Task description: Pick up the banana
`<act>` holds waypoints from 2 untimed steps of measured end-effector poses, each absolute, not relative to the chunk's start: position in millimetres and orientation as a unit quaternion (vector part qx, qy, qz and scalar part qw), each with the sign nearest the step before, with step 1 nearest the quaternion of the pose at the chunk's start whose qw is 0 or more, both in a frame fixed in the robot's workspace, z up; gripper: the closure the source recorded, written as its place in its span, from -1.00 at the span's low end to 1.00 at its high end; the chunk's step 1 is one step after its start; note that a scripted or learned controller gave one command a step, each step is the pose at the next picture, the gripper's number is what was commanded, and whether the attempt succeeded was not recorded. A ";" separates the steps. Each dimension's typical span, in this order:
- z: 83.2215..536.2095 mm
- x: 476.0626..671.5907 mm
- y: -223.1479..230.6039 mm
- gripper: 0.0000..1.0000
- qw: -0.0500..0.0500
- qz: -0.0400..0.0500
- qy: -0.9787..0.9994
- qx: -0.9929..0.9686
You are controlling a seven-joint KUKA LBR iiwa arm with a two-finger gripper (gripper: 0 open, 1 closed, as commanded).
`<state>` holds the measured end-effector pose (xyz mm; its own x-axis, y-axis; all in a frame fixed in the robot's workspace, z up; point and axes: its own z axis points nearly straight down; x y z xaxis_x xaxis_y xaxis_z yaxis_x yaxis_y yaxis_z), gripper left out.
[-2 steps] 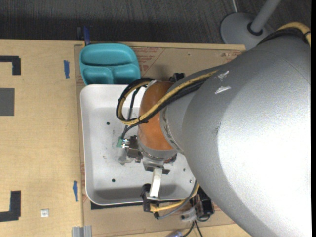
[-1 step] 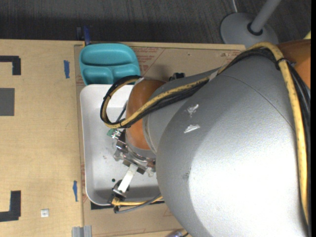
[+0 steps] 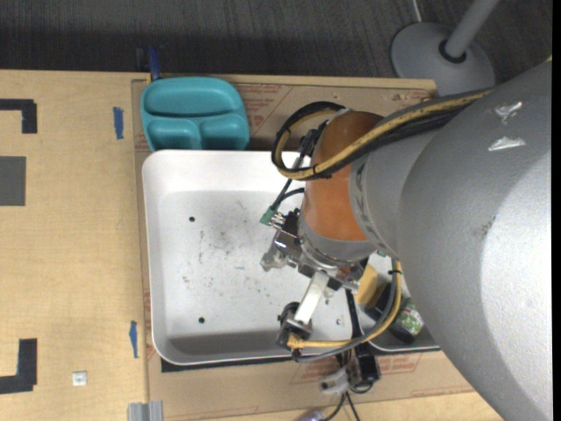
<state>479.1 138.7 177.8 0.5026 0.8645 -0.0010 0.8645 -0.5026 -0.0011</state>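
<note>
- My arm [image 3: 473, 226] comes in from the right, a broad smooth grey bulk that covers most of that side of the view and is the part nearest the camera.
- Below the grey, the orange band [image 3: 337, 191] curves round my wrist, which points down over the right-hand part of the left bin [image 3: 175, 235].
- My claw [image 3: 285, 248] hangs low under the wrist, close above the bin floor. My own wrist hides it from above, so I cannot tell whether it is wide or narrow, nor whether it holds anything.
- The banana [image 3: 368, 281] shows as a small pale yellow patch just right of my wrist, tucked between it and the grey arm. It seems to lie in the right bin [image 3: 412, 347], though I cannot be sure.
- A small green thing [image 3: 408, 321] lies near the banana, toward the front rim of that bin.
- The left bin is shallow white plastic with rounded corners, its floor scuffed with grey smudges and a few dark dots.
- The table [image 3: 70, 261] is flat, cardboard brown, with black marks near its left edge and short strips of blue tape [image 3: 118, 123].
- Behind the left bin, touching its far rim, sits a teal moulded tray [image 3: 195, 112] with soft rounded compartments.
- Farthest off lies a dark grey floor [image 3: 219, 7], with a round grey stand base [image 3: 434, 53] and its slanting pole.
</note>
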 end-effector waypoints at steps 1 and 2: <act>86.7 479.7 177.5 -1.00 0.001 -0.001 -0.621 -0.784; 130.3 478.7 224.6 -1.00 0.000 0.001 -0.483 -0.876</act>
<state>478.7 224.6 130.3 0.5338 0.8456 -0.0008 0.8456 -0.5338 -0.0011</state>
